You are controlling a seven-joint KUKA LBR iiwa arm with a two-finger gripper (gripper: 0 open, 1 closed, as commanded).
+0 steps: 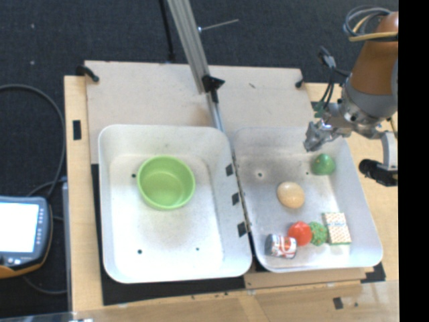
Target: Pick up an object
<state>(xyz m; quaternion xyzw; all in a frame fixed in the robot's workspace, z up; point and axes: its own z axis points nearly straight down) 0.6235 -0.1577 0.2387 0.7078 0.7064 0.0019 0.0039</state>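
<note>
Taking the right bin (355,180) as the landmark, its near edge carries a cluster of 4 small things: a crumpled silver and red packet (281,245) at the near left, a red tomato-like piece (300,233) touching it, a small green leafy piece (318,233) just beside that, and a patterned box (336,227) at the near right; the print on the box is too small to read. Toward the middle of this bin lies a pale tan egg-shaped object (290,194), apart from the cluster. Farther back, near the far right wall, sits a green ball (324,164). The hand (315,139) hangs just beyond and left of the ball, near but with nothing visibly gripped; its fingers are a dark blur, so how far they are parted cannot be told. The grey and orange arm (372,72) behind it is cut off at the right. Left of the landmark, the left bin (120,247) holds 1 green bowl (166,181). A slanted metal post (191,39) rises from the far side of the desk (147,86), between the 2 bins. A screen (20,233) at the near left is partly cropped.
</note>
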